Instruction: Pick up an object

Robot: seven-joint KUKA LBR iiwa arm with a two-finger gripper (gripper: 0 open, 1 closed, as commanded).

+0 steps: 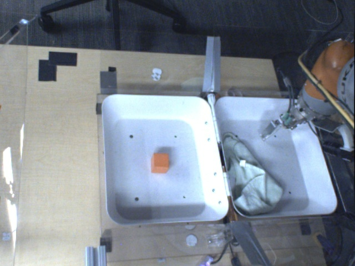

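Orange cube (160, 163) sits in left bin (119, 115); gripper (271, 130) above right bin (316, 165), fingers apart, holding nothing.

Matt white plastic bins (119, 148), crumpled soft cloth (252, 182), pale wood-grain bench (55, 165).

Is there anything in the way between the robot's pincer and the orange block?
Yes. The pincer hangs over the right bin, and the block sits in the left bin. Between them rise the two bins' side-by-side walls. A crumpled cloth lies by those walls, below the straight path.
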